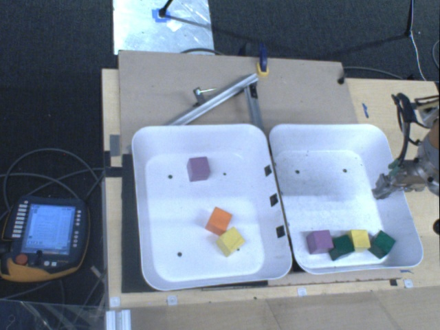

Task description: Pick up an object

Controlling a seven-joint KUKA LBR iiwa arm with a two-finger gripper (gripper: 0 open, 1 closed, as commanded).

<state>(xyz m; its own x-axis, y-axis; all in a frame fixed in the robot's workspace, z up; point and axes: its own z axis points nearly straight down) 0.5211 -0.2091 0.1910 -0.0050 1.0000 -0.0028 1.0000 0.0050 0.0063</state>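
The left bin (148,205) holds a purple cube (198,168), an orange cube (218,220) and a yellow cube (231,240) touching the orange one. Along the front wall of the right bin (323,139) a purple cube (319,241), a dark green block (340,246), a yellow cube (359,239) and another green block (382,243) lie in a row. My gripper (382,186) hangs over the right bin's right side, above and behind that row and apart from every block. Nothing shows in its grasp.
A metal bar (213,98) lies slanted on the brown board behind the bins. A teach pendant (42,236) with cables sits on the floor at the left. Black clips (273,199) mark the seam between the bins.
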